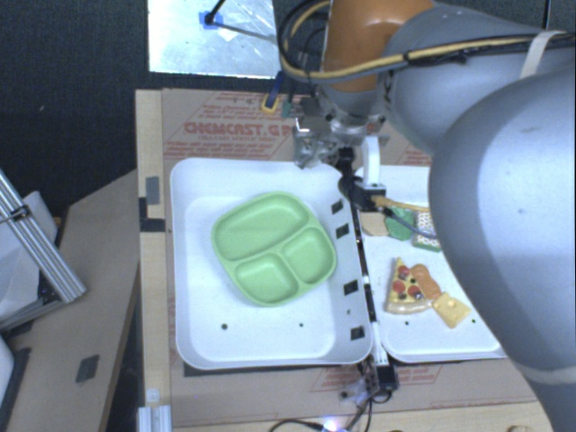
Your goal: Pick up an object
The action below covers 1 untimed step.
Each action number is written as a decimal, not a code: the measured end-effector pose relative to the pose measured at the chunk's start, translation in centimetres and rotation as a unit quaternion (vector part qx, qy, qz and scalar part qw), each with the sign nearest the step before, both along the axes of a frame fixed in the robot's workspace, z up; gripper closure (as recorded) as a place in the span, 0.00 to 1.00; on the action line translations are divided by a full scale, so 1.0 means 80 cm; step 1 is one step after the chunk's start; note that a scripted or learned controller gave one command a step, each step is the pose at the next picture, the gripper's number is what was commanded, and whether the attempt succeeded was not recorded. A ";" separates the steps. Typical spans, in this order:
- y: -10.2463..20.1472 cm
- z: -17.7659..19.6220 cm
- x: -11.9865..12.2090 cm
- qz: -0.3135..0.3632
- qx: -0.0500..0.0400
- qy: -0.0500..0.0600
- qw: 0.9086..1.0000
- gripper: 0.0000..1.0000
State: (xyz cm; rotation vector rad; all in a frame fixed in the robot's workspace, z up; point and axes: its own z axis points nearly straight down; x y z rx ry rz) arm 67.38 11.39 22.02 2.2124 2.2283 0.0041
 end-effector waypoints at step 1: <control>-0.017 0.003 -0.018 -0.004 -0.001 0.001 1.000 1.00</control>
